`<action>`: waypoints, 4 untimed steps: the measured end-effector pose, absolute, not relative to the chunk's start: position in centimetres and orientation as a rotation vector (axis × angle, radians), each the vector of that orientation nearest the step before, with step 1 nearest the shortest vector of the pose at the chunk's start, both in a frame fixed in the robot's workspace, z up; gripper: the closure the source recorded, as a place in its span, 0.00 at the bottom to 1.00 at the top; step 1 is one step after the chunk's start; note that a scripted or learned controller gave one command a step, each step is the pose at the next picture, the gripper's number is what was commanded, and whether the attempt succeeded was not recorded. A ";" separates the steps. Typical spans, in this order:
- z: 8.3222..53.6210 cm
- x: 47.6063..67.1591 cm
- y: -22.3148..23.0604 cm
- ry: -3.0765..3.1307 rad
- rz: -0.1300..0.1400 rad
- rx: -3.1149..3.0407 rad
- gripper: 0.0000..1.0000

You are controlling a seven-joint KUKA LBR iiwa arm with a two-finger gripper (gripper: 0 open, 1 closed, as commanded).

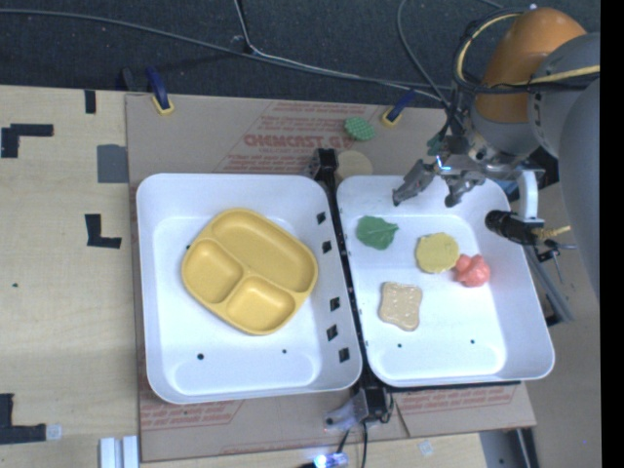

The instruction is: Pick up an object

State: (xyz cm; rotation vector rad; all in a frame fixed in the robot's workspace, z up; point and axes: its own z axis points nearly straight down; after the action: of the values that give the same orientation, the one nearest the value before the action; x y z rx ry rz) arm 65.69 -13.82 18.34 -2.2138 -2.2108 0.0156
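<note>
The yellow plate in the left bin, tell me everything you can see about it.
The yellow plate is a rounded-square divided plate that looks like matte plastic, with three compartments: one large along its upper right and two smaller ones toward its lower left. It holds nothing. It lies flat and upright on the floor of the left bin, turned at a diagonal to the bin's walls, roughly central. Only the bin floor touches it; the gripper is over the right bin, well away.

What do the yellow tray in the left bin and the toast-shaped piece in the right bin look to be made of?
The yellow tray looks like moulded plastic: uniform colour, smooth rounded compartment walls, a soft semi-matte sheen. The toast-shaped piece looks like a toy food item, probably plastic or rubber: flat tan colour, speckled matte surface, moulded bread outline. Hard or soft cannot be told from here.
</note>
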 end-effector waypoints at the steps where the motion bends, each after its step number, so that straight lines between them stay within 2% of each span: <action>1: 19.3 66.0 -13.8 -2.223 0.002 -2.219 0.00; 2: 13.4 65.9 -14.6 -2.220 0.009 -2.218 0.00; 3: 8.2 65.9 -14.6 -2.225 0.003 -2.220 0.00; 4: 9.6 66.1 -14.6 -2.229 0.002 -2.220 1.00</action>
State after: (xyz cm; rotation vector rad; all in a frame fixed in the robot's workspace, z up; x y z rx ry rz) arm 66.06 -14.57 9.63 -2.2197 -2.2293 0.0015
